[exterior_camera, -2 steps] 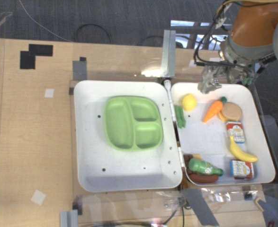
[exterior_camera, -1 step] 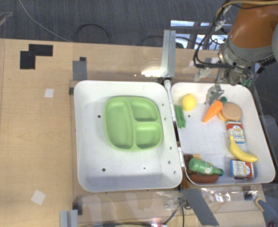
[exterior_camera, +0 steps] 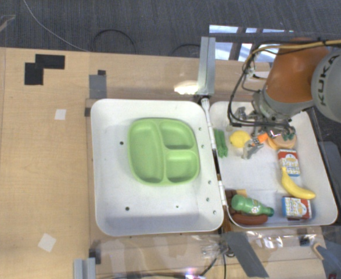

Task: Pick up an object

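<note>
We see the gripper [exterior_camera: 252, 149] low in the right bin [exterior_camera: 327, 214], near its far left part, hanging from the grey arm with the orange band [exterior_camera: 292, 74] that comes in from the right. Whether it is spread or closed we cannot tell: the wrist and cables cover most of it from above. It sits just beside a yellow lemon-like fruit [exterior_camera: 239, 139], on that fruit's right; we cannot tell whether they touch. An orange piece [exterior_camera: 263, 137] shows right next to the gripper, partly hidden under the wrist.

Along the right bin's left wall lies a green strip-shaped item [exterior_camera: 219, 142], close to the divider between the bins. Down the right side we find a small red-and-white carton [exterior_camera: 289, 161], then a banana [exterior_camera: 294, 185], then a blue-and-red box [exterior_camera: 296, 208] by the near right corner. At the near left corner a green bottle [exterior_camera: 250, 204] lies on its side on a dark brown item [exterior_camera: 248, 218].

The middle of the right bin's floor, between the gripper and the bottle, is open white surface. The left bin [exterior_camera: 109, 214] holds a green divided plate [exterior_camera: 162, 151] in its centre, with bare floor all round it. Both bins rest on the wooden table [exterior_camera: 36, 173].
</note>
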You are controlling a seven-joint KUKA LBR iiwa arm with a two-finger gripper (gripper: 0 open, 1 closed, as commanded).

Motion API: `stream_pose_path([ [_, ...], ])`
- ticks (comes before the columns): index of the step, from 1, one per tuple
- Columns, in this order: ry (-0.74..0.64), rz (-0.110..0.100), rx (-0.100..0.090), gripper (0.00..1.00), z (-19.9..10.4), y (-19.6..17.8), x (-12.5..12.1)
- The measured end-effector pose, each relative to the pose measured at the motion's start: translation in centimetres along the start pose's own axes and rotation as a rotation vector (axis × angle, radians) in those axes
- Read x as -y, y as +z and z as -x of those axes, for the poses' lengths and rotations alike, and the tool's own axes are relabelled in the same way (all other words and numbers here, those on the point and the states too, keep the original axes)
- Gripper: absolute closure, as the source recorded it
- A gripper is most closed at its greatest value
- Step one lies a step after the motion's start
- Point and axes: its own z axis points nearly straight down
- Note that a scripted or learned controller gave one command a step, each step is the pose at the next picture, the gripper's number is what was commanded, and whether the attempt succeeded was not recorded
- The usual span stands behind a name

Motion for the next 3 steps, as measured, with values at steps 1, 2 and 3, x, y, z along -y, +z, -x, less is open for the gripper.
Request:
stream_pose_path([
  [1,-0.211,-0.005,0.005,0.0,-7.5,0.5,1.9],
  [2,-0.011,-0.001,0.0,0.0,1.3,0.8,3.1],
  [3,-0.145,-0.002,0.004,0.0,-3.0,0.6,1.4],
])
